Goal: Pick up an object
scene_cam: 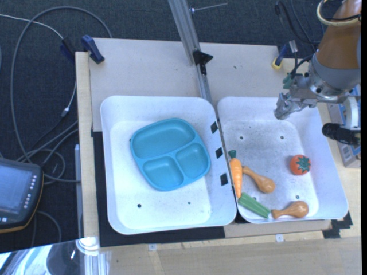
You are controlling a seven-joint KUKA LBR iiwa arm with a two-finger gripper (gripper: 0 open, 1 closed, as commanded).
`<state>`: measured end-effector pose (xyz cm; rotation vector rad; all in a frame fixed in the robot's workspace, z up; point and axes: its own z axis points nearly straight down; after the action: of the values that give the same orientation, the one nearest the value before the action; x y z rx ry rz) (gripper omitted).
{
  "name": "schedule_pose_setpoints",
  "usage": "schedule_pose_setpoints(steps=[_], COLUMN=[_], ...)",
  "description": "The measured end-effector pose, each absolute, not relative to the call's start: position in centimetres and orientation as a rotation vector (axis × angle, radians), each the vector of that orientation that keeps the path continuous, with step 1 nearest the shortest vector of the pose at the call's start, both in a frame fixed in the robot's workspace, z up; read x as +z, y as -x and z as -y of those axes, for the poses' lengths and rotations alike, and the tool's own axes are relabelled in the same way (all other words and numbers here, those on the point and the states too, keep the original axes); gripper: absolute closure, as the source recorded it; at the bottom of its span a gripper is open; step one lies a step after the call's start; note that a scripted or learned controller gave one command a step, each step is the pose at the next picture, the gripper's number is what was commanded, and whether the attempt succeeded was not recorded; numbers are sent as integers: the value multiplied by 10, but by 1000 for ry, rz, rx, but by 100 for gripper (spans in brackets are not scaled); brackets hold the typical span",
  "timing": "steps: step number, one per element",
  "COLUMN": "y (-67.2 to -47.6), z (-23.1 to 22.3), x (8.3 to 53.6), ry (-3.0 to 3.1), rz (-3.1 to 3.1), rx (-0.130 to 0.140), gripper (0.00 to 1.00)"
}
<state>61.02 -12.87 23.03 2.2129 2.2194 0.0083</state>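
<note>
The right bin [321, 153] holds a red tomato [299, 164], an orange carrot [235, 176], a tan drumstick [259, 180], a second drumstick [292, 209] and a green cucumber [253, 205]. My gripper [283, 109] hangs over the bin's far edge, well above and behind the tomato. Nothing shows between its fingers.
The left bin [114, 153] carries a blue divided plate [170, 153]. A metal pole [186, 22] rises at a slant from between the bins. Blue clamps [92, 48] hold the bench's far corners, and cables lie on the floor at the left.
</note>
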Motion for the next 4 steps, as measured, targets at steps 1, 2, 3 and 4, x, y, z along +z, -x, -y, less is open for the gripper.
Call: schedule_pose_setpoints(steps=[1,2,3,4], y=[-612,-612,-630,-634], z=[128,72,19,-35], x=[270,271,264,265], ry=[-2216,-2216,-2214,-2214], rz=[-2219,-2230,-2228,-2228], rx=[6,3,5,5], gripper=[100,100,100,100])
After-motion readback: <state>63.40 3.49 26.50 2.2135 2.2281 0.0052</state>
